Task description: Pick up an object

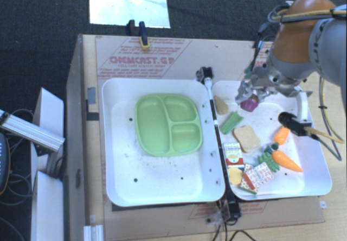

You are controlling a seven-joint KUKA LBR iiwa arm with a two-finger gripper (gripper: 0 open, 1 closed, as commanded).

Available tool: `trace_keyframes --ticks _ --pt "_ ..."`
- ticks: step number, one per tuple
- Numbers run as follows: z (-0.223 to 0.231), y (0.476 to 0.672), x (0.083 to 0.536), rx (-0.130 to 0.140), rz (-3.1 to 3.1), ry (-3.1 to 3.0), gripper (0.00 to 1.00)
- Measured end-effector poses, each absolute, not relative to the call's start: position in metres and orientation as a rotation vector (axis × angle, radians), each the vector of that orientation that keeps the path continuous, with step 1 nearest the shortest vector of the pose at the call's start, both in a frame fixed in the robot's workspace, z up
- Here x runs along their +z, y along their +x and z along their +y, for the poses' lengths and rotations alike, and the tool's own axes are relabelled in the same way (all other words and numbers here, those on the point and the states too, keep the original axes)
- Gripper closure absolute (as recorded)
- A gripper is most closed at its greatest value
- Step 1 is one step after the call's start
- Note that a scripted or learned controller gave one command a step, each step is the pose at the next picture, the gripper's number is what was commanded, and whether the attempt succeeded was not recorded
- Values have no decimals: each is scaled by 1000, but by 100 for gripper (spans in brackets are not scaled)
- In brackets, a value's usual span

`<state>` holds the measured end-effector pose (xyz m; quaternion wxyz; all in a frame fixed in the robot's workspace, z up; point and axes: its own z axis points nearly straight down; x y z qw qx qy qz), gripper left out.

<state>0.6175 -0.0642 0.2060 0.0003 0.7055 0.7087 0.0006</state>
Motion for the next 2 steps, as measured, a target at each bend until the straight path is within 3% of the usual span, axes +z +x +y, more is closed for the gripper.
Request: trace_keyframes --ticks 1,2 --pt "-7 566 261 3 2225 2216 100" --pt "39 525 255 2 2225 2217 100"
